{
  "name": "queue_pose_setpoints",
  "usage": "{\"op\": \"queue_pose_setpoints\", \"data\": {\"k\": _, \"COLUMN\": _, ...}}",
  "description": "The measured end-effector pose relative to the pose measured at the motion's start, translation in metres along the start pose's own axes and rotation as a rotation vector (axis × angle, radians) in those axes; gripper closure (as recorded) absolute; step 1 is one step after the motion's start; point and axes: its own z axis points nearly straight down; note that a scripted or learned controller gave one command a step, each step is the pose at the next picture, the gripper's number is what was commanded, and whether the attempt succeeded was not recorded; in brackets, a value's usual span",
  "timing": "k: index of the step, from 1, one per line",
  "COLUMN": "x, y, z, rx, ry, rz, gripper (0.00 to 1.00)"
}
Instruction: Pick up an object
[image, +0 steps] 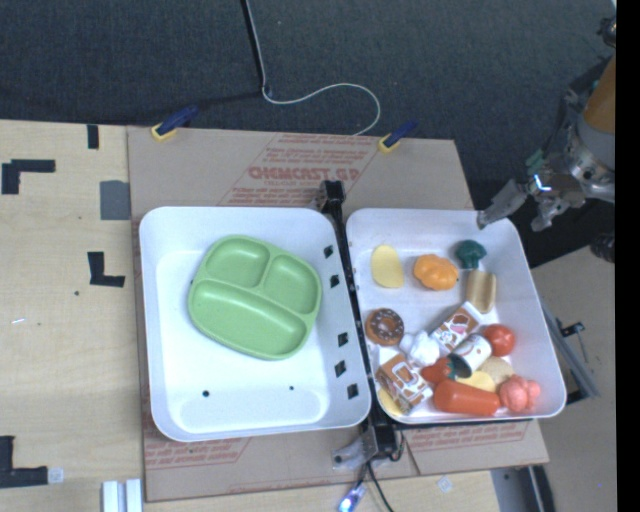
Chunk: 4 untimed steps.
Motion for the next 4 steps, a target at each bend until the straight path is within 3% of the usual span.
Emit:
{"op": "queue_pose_setpoints", "data": {"k": 1, "x": 0.047, "y": -0.065, "z": -0.145, "rx": -0.016, "ry": -0.002, "rz": -0.004, "gripper": 0.00}}
{"op": "queue_pose_setpoints", "data": {"k": 2, "x": 0.097, "y": -0.121, "z": -0.217, "rx": -0.010, "ry": 0.000, "rz": -0.004, "gripper": 0.00}}
{"op": "queue_pose_setpoints", "data": {"k": 3, "x": 0.094, "y": -0.119, "z": -0.222, "rx": -0.002, "ry": -0.002, "rz": 0.000, "gripper": 1.00}}
{"op": "queue_pose_setpoints", "data": {"k": 4, "x": 0.098, "y": -0.149, "z": -0.067, "rx": 0.018, "ry": 0.004, "rz": 0.003, "gripper": 1.00}}
